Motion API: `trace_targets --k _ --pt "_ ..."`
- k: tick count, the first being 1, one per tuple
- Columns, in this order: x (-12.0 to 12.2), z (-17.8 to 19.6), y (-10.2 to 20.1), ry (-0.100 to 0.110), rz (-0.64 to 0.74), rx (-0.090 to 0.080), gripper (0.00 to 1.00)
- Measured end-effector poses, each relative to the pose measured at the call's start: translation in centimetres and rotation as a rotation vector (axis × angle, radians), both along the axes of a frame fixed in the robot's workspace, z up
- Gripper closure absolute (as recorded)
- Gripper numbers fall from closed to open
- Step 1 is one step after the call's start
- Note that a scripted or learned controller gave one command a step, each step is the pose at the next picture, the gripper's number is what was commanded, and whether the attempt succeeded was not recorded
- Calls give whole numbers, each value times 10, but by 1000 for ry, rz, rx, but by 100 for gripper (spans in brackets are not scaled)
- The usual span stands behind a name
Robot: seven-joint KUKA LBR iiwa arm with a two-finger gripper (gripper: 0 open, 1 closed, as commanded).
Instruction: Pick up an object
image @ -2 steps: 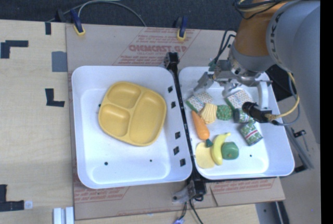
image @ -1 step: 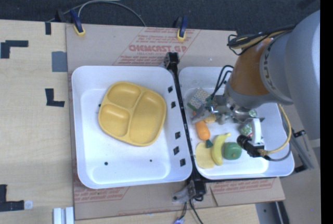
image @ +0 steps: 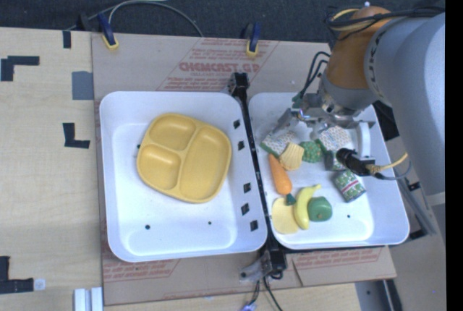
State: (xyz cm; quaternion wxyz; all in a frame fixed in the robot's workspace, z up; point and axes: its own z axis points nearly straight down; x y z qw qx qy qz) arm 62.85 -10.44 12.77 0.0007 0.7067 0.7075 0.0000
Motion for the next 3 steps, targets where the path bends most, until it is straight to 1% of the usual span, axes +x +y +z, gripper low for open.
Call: trace_targets --k 1,2,3 --pt "-55 -42 10 0 0 1 0" --pt "-54 -31 10 -3 1 0 100" --pt "-45 57 67 0 1 1 100"
